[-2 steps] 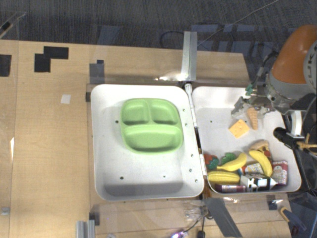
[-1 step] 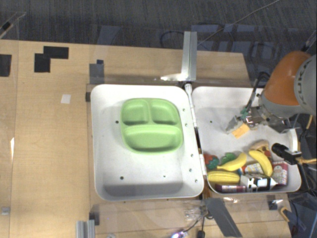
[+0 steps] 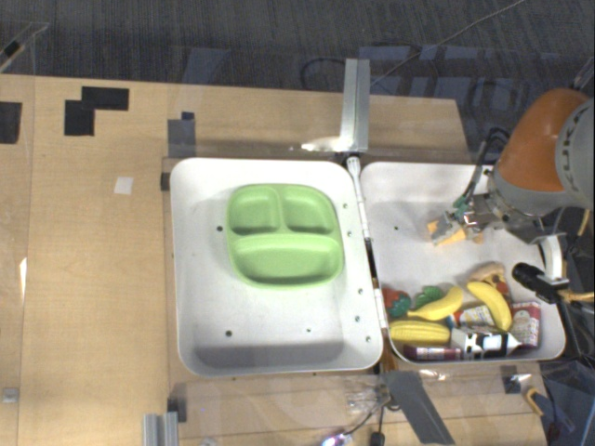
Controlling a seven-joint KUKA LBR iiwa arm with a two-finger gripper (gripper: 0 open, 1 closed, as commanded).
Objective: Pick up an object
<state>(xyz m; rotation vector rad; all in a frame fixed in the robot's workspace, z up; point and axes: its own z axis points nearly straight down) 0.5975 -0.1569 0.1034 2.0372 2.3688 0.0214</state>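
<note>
My gripper [image 3: 462, 219] reaches in from the right and hangs over the upper middle of the right bin [image 3: 409, 189]. A small yellow-orange piece [image 3: 447, 236] shows right at its tip; whether it is gripped or just lies beneath is unclear. Along the near side of the right bin lies a pile of objects: two yellow bananas [image 3: 491, 302] [image 3: 420, 331], a red item [image 3: 397, 300], a green item [image 3: 429, 296], a dark marker [image 3: 437, 351] and a black-and-white pack [image 3: 485, 344].
The left bin [image 3: 200, 277] holds a green divided plate [image 3: 283, 232]. A metal post [image 3: 356, 100] stands behind the divider between the bins. The arm's orange band [image 3: 544, 137] hangs over the right bin's far right corner.
</note>
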